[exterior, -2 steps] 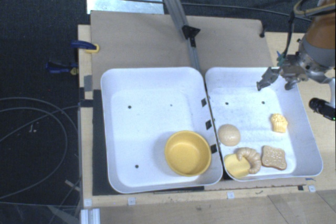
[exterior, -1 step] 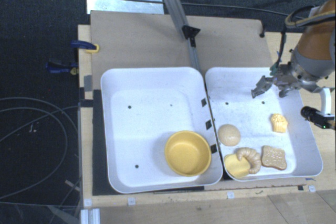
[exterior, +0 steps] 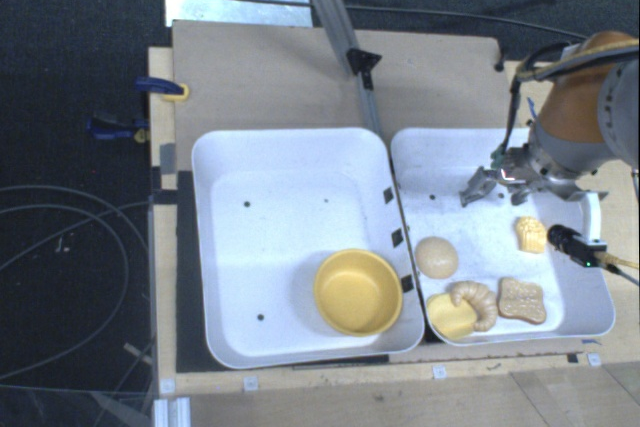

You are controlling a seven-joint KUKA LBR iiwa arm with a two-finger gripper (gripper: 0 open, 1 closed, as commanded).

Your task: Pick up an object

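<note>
Crowding the right bin's [exterior: 600,315] front: bun [exterior: 436,257], croissant [exterior: 478,302], cracker [exterior: 521,300].

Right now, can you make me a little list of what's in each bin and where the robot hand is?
left bin: yellow bowl, near the front right corner
right bin: round bun, croissant, yellow slice, toast piece, small yellow food piece
gripper: over the right bin's back half, apart from the food
held: nothing seen between the fingers
arm: reaching in from the right
</note>
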